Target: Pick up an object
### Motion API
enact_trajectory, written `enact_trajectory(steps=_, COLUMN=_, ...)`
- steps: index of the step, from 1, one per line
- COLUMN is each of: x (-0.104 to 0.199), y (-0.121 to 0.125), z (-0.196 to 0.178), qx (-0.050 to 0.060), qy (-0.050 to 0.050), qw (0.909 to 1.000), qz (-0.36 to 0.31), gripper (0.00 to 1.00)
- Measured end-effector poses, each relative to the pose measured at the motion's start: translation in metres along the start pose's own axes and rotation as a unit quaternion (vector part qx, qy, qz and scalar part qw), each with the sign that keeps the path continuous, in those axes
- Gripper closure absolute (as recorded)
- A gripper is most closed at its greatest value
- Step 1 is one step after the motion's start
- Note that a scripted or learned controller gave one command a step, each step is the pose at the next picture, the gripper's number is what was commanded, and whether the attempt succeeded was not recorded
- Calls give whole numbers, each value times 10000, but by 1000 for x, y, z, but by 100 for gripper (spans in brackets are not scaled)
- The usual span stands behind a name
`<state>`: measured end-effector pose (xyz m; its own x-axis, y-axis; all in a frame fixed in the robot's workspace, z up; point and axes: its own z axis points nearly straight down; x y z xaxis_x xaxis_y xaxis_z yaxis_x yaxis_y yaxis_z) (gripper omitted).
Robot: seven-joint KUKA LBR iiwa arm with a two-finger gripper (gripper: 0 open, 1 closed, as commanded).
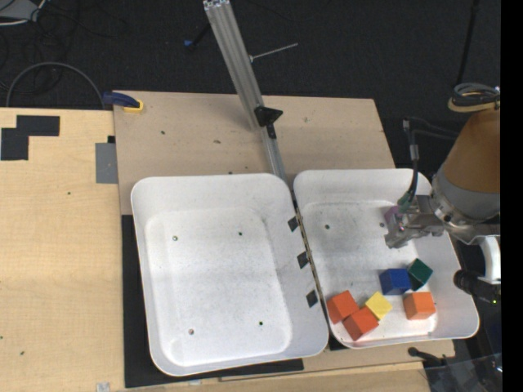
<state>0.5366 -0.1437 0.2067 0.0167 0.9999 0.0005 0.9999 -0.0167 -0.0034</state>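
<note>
Blocks in the right bin's near corner, none of them lifted yet.

You have six small cubes clustered at the near end of the right bin: a blue block touching a dark green block, a yellow block just in front of them, an orange block to the side by the rim, and two red-orange blocks touching each other nearest the divider. The tool hangs over the bin's middle, just beyond the blue and green pair; you cannot tell from this slant how far apart its tips stand, and nothing shows between them. Judge the orange block the safest pick, since it stands apart from its neighbours. Bring the tool squarely above it, line the tips with two free faces, and descend straight. Watch the rim close behind it, which could catch a tip. The left bin needs no attention.
</note>
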Motion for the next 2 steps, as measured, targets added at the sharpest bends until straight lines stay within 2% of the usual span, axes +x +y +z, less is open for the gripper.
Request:
enact_trajectory(steps=1, x=45, y=48, z=43, qx=-5, qy=6, qw=9999, qz=-107, gripper=100)
enact_trajectory(steps=2, x=43, y=47, z=41, qx=-6, qy=-4, qw=10000, qz=-91, gripper=0)
